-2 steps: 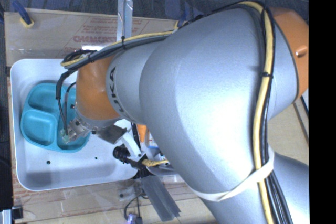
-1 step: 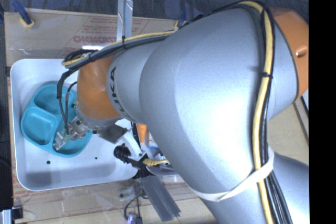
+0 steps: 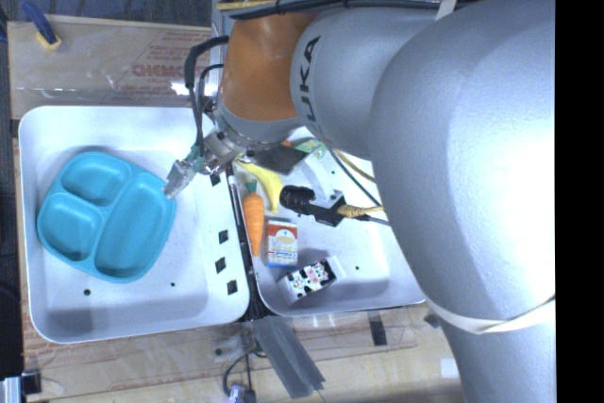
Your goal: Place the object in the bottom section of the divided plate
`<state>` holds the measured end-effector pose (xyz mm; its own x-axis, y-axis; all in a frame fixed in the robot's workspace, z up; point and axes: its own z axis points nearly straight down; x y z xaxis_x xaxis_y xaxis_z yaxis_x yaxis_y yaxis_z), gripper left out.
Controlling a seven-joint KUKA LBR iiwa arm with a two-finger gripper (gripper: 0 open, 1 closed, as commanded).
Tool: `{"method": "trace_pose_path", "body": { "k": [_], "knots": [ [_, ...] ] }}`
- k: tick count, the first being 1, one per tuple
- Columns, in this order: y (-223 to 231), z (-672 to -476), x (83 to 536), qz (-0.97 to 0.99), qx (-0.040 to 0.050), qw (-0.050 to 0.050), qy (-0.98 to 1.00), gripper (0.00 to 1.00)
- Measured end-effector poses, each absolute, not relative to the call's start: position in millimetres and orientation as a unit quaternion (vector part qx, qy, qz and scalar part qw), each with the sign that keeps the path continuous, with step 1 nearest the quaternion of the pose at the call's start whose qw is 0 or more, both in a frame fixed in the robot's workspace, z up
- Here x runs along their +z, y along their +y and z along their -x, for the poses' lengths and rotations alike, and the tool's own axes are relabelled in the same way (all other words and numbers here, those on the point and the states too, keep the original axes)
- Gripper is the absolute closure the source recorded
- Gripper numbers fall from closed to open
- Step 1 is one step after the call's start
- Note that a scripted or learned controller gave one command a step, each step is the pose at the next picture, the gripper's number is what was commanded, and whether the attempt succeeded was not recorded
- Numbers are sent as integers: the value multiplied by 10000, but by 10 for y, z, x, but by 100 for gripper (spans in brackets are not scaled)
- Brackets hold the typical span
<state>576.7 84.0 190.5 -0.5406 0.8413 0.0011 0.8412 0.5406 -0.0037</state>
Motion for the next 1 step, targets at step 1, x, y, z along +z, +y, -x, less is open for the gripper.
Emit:
{"method": "trace_pose_path", "body": {
  "k": [1],
  "knots": [
    [961,-6290,2975,4239,5,7,-9057,0]
  ]
}}
